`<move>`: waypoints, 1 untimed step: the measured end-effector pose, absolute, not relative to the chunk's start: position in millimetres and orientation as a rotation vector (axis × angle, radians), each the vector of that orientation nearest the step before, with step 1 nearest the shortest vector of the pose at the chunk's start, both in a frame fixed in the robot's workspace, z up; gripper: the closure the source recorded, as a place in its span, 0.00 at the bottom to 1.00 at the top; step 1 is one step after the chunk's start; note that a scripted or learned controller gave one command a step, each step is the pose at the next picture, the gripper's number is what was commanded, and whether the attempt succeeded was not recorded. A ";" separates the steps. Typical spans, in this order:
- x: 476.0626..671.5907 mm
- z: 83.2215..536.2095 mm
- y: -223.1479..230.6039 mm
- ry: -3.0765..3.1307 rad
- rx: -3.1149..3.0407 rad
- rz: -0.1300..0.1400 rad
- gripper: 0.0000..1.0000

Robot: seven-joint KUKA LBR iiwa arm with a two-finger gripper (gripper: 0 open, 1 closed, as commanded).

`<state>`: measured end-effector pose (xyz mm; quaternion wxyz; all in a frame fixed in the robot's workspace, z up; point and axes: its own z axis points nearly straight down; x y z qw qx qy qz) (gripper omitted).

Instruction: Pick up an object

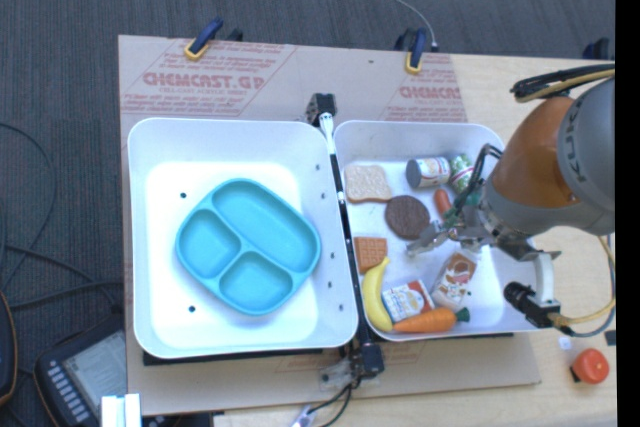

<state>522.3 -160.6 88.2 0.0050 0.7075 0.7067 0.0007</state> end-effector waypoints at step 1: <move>524.2 99.3 -161.2 2.209 2.212 0.006 1.00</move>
